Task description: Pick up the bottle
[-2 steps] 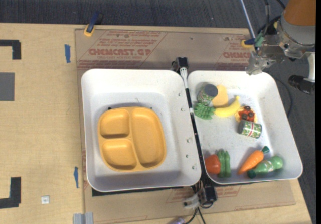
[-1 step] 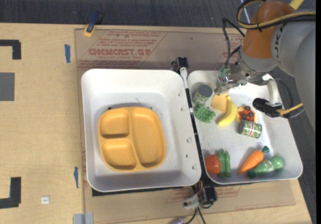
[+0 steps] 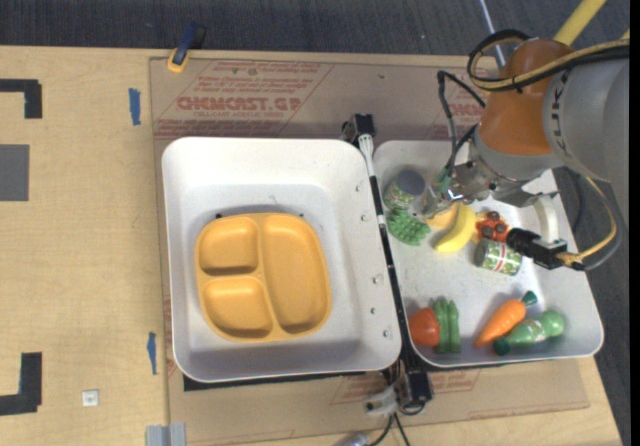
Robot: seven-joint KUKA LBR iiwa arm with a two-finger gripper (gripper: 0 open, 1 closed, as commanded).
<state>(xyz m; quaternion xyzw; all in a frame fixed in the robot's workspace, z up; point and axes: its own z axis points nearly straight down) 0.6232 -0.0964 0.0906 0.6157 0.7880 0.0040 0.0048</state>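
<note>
A small bottle (image 3: 402,190) with a grey cap and a green-and-white label lies in the back left part of the right bin (image 3: 585,319). My gripper (image 3: 444,196) hangs low over that bin, just to the right of the bottle and above a yellow banana (image 3: 455,230). The grey arm with its orange band reaches in from the right and covers the bin's back right part. From this view I cannot make out whether the gripper touches the bottle.
The left bin (image 3: 190,264) holds a yellow divided plate (image 3: 263,274). Around the gripper lie a green leafy toy (image 3: 407,227), a small labelled can (image 3: 498,257), a tomato (image 3: 424,327), a carrot (image 3: 501,320) and a green bottle-shaped toy (image 3: 533,331). Black cables trail from the wrist.
</note>
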